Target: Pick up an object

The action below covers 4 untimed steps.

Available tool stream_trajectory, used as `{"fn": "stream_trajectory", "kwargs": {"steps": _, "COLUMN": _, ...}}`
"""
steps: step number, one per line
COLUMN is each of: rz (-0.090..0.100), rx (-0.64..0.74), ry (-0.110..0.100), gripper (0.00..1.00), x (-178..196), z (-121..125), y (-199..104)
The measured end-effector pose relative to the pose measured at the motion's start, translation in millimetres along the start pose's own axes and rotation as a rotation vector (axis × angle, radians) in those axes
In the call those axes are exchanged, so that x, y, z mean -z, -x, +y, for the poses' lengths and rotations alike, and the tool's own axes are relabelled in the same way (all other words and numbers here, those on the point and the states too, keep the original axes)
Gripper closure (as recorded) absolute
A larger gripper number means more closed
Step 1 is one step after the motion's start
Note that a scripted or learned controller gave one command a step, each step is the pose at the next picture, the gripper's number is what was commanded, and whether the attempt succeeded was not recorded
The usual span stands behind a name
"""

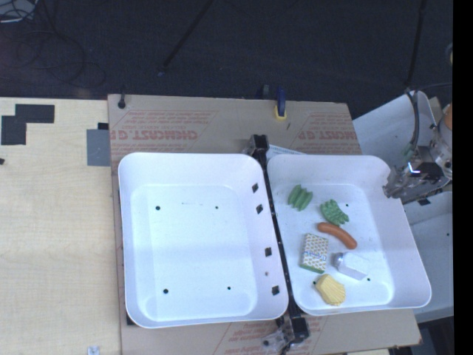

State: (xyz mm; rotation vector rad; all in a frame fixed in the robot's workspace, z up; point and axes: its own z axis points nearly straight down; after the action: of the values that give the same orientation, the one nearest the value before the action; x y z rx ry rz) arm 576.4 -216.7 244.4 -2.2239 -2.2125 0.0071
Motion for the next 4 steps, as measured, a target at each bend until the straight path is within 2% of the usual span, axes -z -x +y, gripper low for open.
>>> {"fn": "stream_trajectory", "kwargs": {"steps": 1, "rz": 0.003, "rx": 0.003, "ry": -0.001, "gripper": 1.00, "x": 1.2, "z": -88.4, "y": -12.1}}
{"fn": "stream_trajectory", "kwargs": {"steps": 2, "rz": 0.000, "rx": 0.008, "ry": 0.006, "gripper": 1.00, "x": 37.1, "z": -68.0, "y": -45.3}}
{"fn": "stream_trajectory", "kwargs": {"steps": 3, "rz": 0.003, "rx": 0.000, "ry": -0.005, "gripper": 1.00, "x": -59.7, "z": -103.9, "y": -1.0}}
{"fn": "stream_trajectory", "kwargs": {"steps": 4, "rz": -0.002, "rx": 0.006, "ry": 0.011, "gripper": 1.00, "x": 42.3, "z": -100.4, "y": -1.9}}
